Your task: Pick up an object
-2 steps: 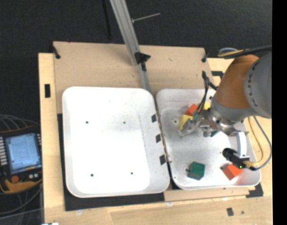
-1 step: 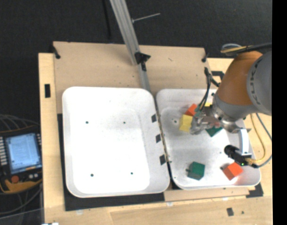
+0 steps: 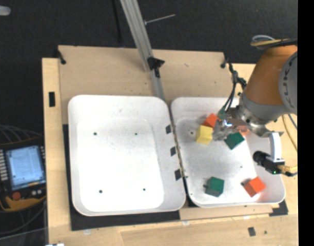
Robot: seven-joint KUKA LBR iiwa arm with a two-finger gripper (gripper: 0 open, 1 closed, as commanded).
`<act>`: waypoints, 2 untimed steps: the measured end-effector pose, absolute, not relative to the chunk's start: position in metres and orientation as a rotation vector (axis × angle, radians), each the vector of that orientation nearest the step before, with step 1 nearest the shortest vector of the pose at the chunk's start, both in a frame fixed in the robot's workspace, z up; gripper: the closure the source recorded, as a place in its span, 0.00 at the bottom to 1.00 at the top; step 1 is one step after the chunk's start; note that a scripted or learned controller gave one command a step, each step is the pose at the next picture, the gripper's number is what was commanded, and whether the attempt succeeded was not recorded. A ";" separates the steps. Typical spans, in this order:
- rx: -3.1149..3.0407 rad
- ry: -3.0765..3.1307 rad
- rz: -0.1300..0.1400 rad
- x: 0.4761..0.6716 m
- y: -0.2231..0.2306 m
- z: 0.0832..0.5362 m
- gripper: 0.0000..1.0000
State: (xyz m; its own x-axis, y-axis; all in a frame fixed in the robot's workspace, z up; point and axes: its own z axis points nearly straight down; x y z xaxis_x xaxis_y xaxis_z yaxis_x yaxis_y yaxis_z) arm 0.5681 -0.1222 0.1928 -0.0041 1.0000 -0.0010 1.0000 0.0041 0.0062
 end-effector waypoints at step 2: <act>2.214 2.230 0.004 0.558 -0.074 0.215 1.00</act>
State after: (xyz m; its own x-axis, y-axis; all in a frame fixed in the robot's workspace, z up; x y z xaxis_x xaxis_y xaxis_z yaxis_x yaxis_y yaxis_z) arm 0.5576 -0.0737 0.2152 -0.0072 1.0000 0.0021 1.0000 0.0072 0.0017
